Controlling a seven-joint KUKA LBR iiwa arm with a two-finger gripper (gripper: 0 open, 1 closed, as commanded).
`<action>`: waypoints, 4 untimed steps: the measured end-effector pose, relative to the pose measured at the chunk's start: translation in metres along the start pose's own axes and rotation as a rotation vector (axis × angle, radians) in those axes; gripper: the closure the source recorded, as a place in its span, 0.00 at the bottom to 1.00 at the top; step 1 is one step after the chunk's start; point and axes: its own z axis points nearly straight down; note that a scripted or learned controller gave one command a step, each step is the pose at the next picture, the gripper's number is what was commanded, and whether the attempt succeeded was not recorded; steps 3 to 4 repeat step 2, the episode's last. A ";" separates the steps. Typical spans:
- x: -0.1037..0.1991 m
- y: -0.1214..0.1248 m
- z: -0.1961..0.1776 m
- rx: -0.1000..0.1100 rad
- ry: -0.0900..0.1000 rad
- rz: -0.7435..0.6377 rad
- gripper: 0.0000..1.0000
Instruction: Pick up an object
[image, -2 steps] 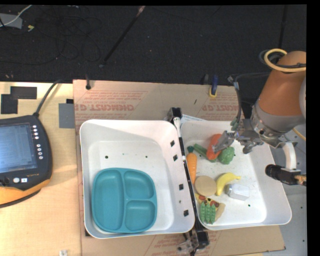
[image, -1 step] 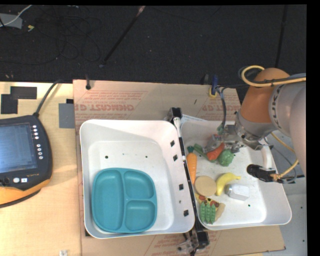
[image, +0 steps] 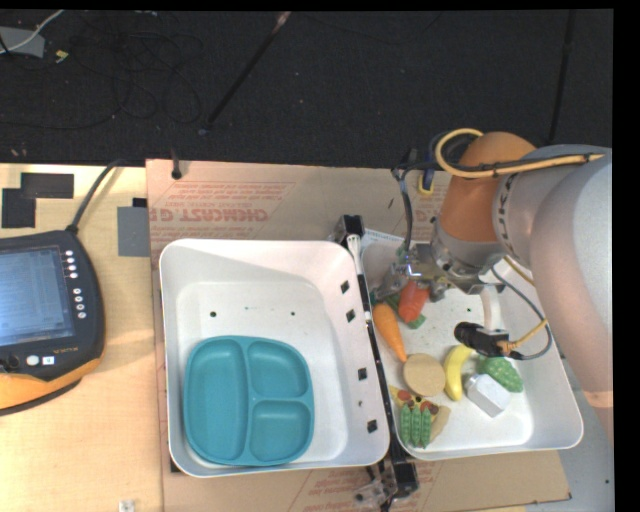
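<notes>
Several small toy foods lie in the right-hand shallow white bin (image: 560, 425), and the nearest to the arm's pincer (image: 413, 283) is a small red plastic toy vegetable with a green stalk end (image: 412, 303). It sits near the bin's back left corner, just beside the orange plastic toy carrot (image: 390, 332), which lies along the bin's left wall. The pincer is low over the red piece, seemingly touching or just above its top; whether it is apart or clamped I cannot tell, as the wrist and cables hide it.

Judged by looks, the red piece is hollow moulded plastic: very light, stiff, not fragile, with a smooth, rounded skin that may slip out if pinched off centre. A hold across its narrower width, at mid-body and not on the tapering green end, seems best. Being light, it could be nudged against the carrot or the wall before the grip closes.

Further forward in the same bin lie a round tan plastic toy disc (image: 424, 375), a yellow plastic toy banana (image: 457, 368), a green knobbly toy vegetable (image: 502, 373), a small white block (image: 487, 395) and a green and yellow toy corn cob (image: 417, 420). The left-hand white bin (image: 260, 275) holds a teal plastic divided plate (image: 249, 400). A black handheld control pendant (image: 40, 305) rests on the table (image: 130, 440) at the left.
</notes>
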 end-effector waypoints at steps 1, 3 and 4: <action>0.001 0.001 -0.012 -0.002 0.011 0.005 1.00; 0.061 -0.038 -0.103 0.006 0.018 -0.005 1.00; 0.061 -0.038 -0.103 0.006 0.018 -0.005 1.00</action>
